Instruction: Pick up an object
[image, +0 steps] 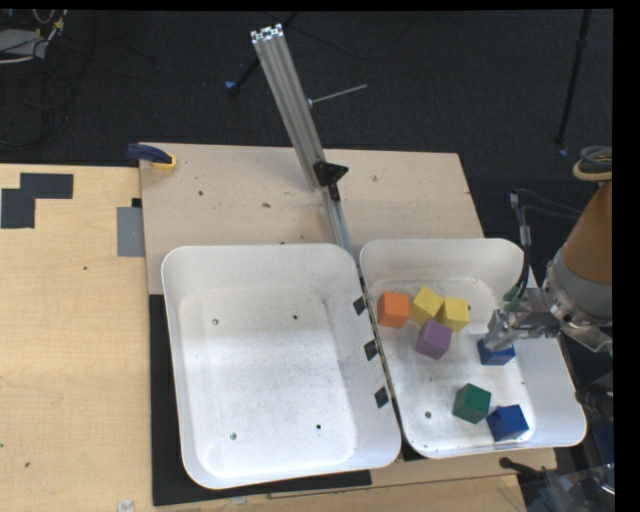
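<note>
The right bin (560, 420) holds several coloured cubes. An orange cube (394, 308), two yellow cubes (428, 302) (456, 313) and a purple cube (433, 339) cluster at its upper left. A green cube (471, 402) and a blue cube (508, 421) lie near its front edge. My gripper (501, 334) reaches in over the right side of this bin. A second blue cube (495, 351) sits right at the gripper's tip, partly covered by it. Whether that cube is gripped or resting on the bin floor is unclear.
The left bin (190, 300) lies beside the right one, with black clips (369, 348) along the shared rim. A slanted aluminium bar (295, 110) rises behind the bins. The grey and orange arm (590, 260) stands over the right bin's right edge.
</note>
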